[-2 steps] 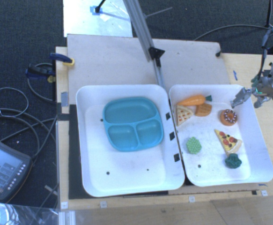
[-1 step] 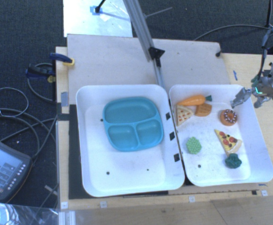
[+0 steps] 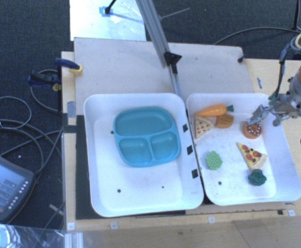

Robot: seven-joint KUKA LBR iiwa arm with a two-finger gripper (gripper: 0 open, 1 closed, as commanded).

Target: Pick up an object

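Dark carpet surrounds the bench; gripper over a donut, grip perhaps unreadable.

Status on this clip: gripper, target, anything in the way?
Gripper low over right bin, above the donut. Nothing seen held. Pizza slice close by.

The jaws hang over a donut in the right bin.
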